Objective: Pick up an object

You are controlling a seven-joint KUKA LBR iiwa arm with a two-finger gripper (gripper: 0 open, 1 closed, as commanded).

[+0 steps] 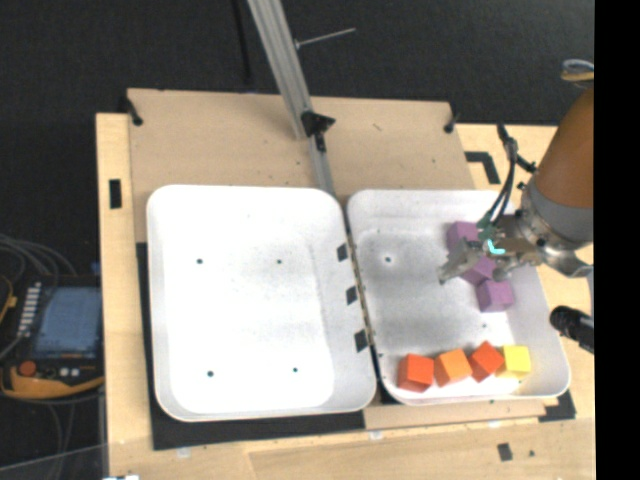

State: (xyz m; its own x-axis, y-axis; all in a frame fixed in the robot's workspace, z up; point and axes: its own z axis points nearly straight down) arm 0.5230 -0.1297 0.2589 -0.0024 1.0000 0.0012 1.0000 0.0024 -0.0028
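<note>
The right white bin [410, 298] holds several purple blocks in its far right part: one [462, 235] toward the back, one [496, 294] nearer the front. My gripper [478, 260] hangs low right over this purple cluster, between those two blocks, and covers part of it. The arm's orange band [570, 158] rises from it at the right edge. Along the bin's front wall sits a row of blocks: a red-orange one [416, 371], an orange one [453, 366], a red one [487, 359] and a yellow one [517, 359].
The left white bin [250, 298] lies beside the right one, the two meeting at a shared rim [352, 288]. A slanted metal post [285, 58] rises from the bench's back edge. A black part [570, 323] juts in past the right bin's right wall.
</note>
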